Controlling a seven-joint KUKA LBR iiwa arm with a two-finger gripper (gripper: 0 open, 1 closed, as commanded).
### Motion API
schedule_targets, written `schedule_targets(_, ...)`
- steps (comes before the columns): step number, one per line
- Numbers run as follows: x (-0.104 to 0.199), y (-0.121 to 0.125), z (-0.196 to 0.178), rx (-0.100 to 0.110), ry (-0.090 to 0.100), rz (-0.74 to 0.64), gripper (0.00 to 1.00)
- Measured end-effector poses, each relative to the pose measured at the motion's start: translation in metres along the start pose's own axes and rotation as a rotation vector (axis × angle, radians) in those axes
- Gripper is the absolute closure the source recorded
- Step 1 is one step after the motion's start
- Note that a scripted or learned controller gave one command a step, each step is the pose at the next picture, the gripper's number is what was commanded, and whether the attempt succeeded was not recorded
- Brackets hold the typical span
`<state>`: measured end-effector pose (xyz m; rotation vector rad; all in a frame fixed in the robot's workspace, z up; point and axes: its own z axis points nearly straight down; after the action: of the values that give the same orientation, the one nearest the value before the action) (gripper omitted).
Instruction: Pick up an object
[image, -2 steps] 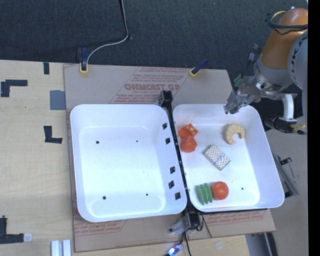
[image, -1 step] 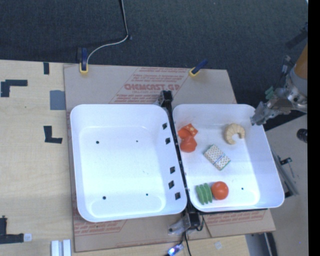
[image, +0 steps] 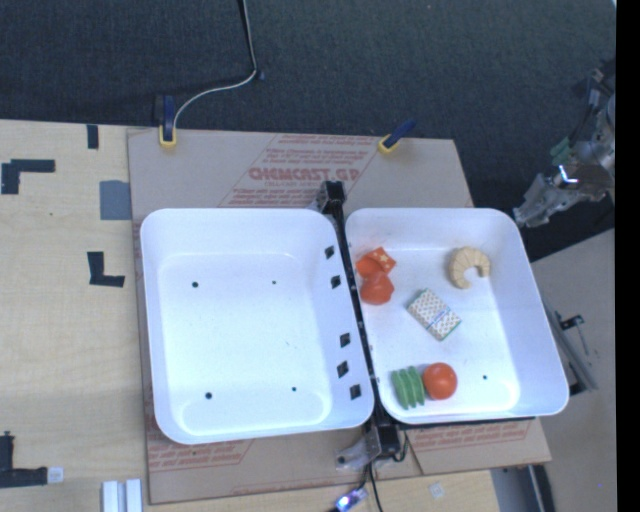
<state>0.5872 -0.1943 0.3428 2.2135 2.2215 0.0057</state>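
Two shallow white plastic bins sit side by side on a brown cardboard sheet (image: 300, 170). The left bin (image: 240, 320) stands beside the right bin (image: 500, 240), which holds five things well apart from the gripper (image: 560, 190): a tan croissant-shaped toy (image: 468, 265), a green-patterned small box (image: 433, 313), two orange-red pieces (image: 376, 277) touching, a red ball (image: 439, 381) against a green ridged piece (image: 407, 387).

two bins (image: 150, 240); five items (image: 433, 313) in right bin
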Motion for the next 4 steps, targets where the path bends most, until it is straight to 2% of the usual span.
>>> schedule_targets(1,0.094,0.013,0.002,0.007,0.003,-0.006,1.00)
schedule_targets(3,0.090,0.013,-0.017,0.009,0.002,-0.001,1.00)
schedule_targets(4,0.048,-0.067,0.033,0.016,0.002,0.010,1.00)
